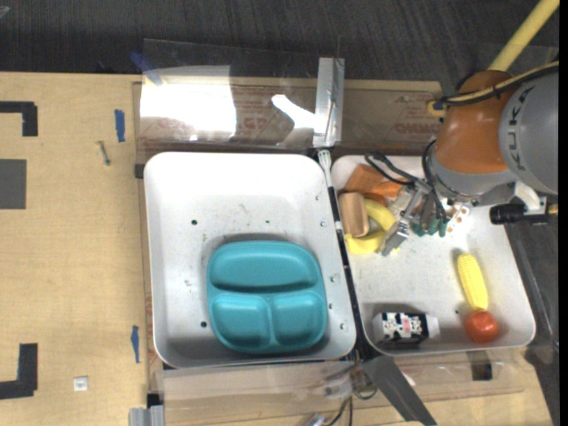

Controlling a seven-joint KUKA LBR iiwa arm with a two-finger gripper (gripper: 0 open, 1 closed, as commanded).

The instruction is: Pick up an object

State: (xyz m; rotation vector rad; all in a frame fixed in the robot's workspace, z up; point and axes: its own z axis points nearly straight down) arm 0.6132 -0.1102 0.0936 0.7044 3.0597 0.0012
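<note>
Desk (62, 238): pale wood surface carrying two shallow white bins side by side.

Left bin (177, 193): holds one teal divided tray (266, 295), lying flat toward the near side, three compartments facing up.

Right bin (417, 282): holds several small items.
- Yellow banana (368, 229), at the far left corner, partly under the arm's tooling.
- Tan bread-like roll (353, 213), just beside the banana, against the bin's left wall.
- Orange piece (373, 183), at the far left corner, behind the roll; its kind cannot be told.
- Corn cob (471, 278), yellow, lying lengthwise toward the right side.
- Red tomato-like ball (482, 325), just near of the cob, almost touching its end.
- Small dark bottle with a white label (405, 327), lying on its side along the near wall.

Arm (524, 140): grey with an orange band, reaching in from the right over the far part of the right bin.

Gripper (404, 224): tilted down toward the left, its tip low over the banana's right end. The fingers are a tangle of metal and cable at this angle; whether they are open or closed cannot be told, and nothing can be seen held between them.

Clear panel (231, 105): stands along the far edge of the left bin, catching glare.
</note>
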